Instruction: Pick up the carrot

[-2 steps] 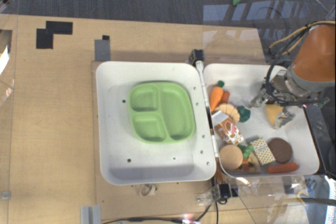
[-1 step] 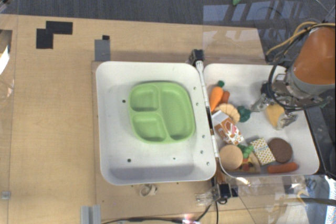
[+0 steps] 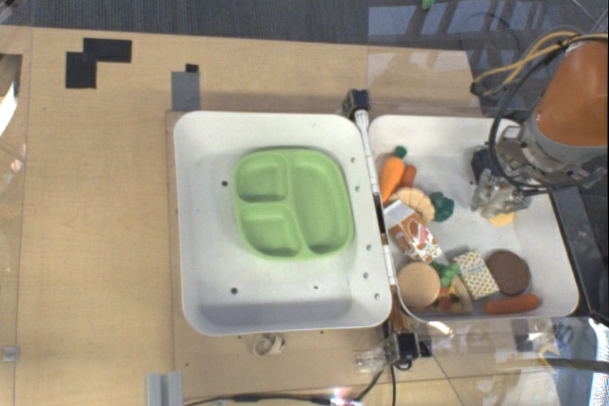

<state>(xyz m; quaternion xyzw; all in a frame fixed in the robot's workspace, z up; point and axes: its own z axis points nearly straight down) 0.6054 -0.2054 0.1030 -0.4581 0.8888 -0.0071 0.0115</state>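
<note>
The carrot [image 3: 391,174], orange with a green top, lies near the left wall of the right bin [image 3: 447,133], next to a second smaller orange piece [image 3: 408,174]. My gripper [image 3: 496,196] hangs low over the right side of the same bin, well to the right of the carrot. It sits just above a small yellow item [image 3: 501,219]. The carrot lies apart from the gripper.
A green divided plate [image 3: 290,203] rests in the left bin [image 3: 205,299]. The right bin also holds a croissant [image 3: 416,202], broccoli [image 3: 442,203], a snack packet [image 3: 416,238], a bun [image 3: 418,283], a brown patty [image 3: 508,271] and a sausage [image 3: 512,304].
</note>
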